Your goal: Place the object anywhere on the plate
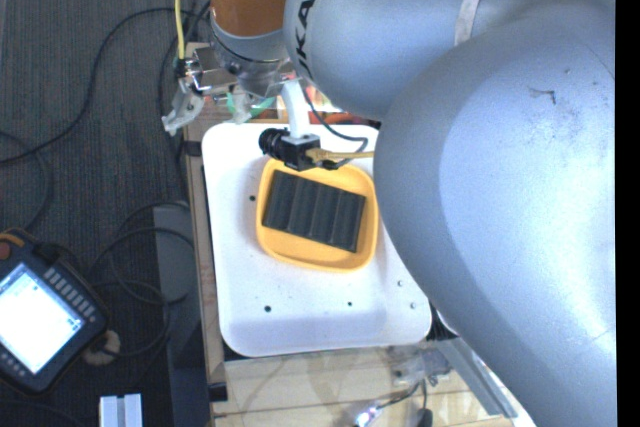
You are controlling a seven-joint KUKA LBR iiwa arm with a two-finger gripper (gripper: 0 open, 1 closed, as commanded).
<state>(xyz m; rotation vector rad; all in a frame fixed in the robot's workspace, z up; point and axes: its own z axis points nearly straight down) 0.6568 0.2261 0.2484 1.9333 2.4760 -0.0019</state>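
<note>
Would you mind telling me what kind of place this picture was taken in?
Most likely a robotics lab or test cell, not a home. A large grey robot arm leans over a white bin holding a yellow plate, loose cables trail across the dark floor, and a handheld control screen lies nearby.

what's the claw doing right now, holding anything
claw: cannot be told, it sits past the bin's far edge, under the orange wrist.

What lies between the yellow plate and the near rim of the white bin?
In the camera view, only bare white bin floor with a few small dark specks lies between the yellow plate and the near rim.
</note>
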